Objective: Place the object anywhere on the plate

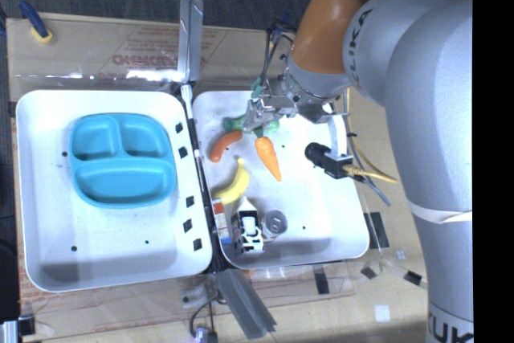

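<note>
A blue divided plate [120,161] lies in the left bin [32,197]. In the right bin [341,241] an orange carrot [268,157] points down-right near the middle. A second reddish-orange vegetable [224,145] lies to its left, with a green leafy end [234,124]. My gripper [261,115] hangs at the back of the right bin, just above the carrot's top and beside the green end. The wrist hides what is under it, and nothing can be seen held in it.
A yellow banana [234,185] lies below the two vegetables. A small white and black bottle [248,230] and a round metal piece [275,222] sit near the right bin's front. A black part [325,160] on the arm juts out over that bin's right side.
</note>
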Motion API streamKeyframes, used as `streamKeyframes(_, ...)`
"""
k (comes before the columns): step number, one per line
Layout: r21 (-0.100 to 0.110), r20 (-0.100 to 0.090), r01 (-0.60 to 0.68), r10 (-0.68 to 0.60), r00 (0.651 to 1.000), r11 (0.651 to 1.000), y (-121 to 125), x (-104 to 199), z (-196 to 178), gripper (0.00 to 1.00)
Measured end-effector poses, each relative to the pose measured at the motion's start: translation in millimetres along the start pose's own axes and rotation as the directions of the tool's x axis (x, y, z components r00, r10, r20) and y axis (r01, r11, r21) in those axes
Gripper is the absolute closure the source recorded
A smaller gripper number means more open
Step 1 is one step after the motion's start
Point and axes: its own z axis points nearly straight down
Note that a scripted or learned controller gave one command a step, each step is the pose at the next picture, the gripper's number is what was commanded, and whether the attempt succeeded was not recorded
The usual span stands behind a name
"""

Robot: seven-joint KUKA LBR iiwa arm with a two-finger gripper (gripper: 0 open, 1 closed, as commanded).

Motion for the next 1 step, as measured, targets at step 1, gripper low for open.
streamKeyframes(1, -0.001, 0.001, -0.035, 0.035, 0.999, 0.999, 27.6, 116.8, 1.0, 1.0)
